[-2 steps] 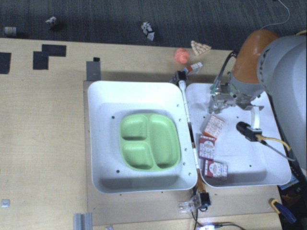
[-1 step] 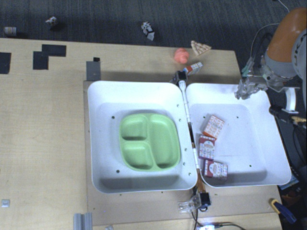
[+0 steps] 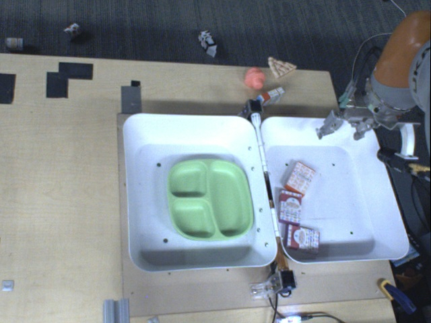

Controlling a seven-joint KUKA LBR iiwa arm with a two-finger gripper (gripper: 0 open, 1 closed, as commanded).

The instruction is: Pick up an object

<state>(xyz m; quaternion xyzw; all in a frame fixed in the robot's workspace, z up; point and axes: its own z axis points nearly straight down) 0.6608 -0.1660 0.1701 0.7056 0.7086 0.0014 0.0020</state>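
Camera view takes in two white bins side by side on the tabletop (image 3: 60, 194): the left bin (image 3: 141, 180) holds one green divided tray (image 3: 210, 198) with three compartments, and the right bin (image 3: 363, 200) holds three small red-and-white cartons, an upper carton (image 3: 299, 177), a middle carton (image 3: 291, 208) and a lower carton (image 3: 302, 237), strung along its left side near the shared wall. Their print is too small to read. One end effector (image 3: 343, 126) hangs over the right bin's upper rim, well apart from the cartons, its two fingers spread apart with nothing between them; the arm (image 3: 403, 52) is cut off at the right edge. Most of the right bin's floor lies bare. Beyond the bins sit one pink ball (image 3: 254, 78) and a few small bits I cannot identify.
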